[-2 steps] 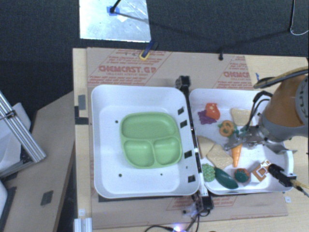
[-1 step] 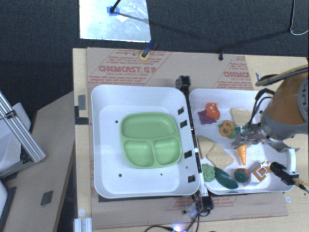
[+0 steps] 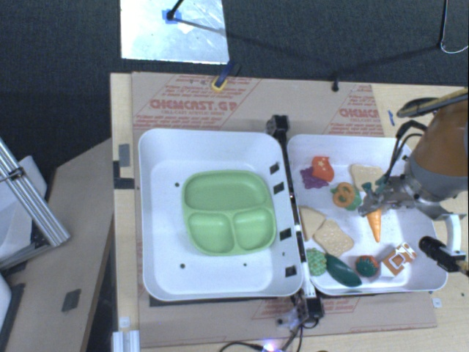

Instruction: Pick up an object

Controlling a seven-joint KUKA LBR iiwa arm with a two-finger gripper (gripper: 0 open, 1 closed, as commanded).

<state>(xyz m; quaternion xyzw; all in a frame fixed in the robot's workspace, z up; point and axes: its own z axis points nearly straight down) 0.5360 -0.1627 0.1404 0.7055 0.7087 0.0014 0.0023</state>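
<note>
In the right bin (image 3: 440, 281), nearest the camera along the front edge, lie a green broccoli-like piece (image 3: 316, 261), a dark green vegetable (image 3: 341, 270), a red-and-green round toy (image 3: 368, 265) and an orange-and-white block (image 3: 399, 258). Just behind them is the toy carrot (image 3: 374, 224), the likeliest target. Its long axis runs roughly 12 to 6 o'clock, thick end at 12, tip at 6. The gripper (image 3: 381, 194) sits right at that thick end, so the carrot's body stretches away from it toward 6 o'clock. The fingers look low and close together around the top, but whether they grip the carrot I cannot tell. At the carrot's 9 o'clock lie two bread slices (image 3: 333, 235); farther back, an orange pepper-like toy (image 3: 342, 195), a red-and-purple piece (image 3: 319, 171) and another bread slice (image 3: 364, 173). The left bin (image 3: 157, 152) holds a green divided plate (image 3: 228, 211).
</note>
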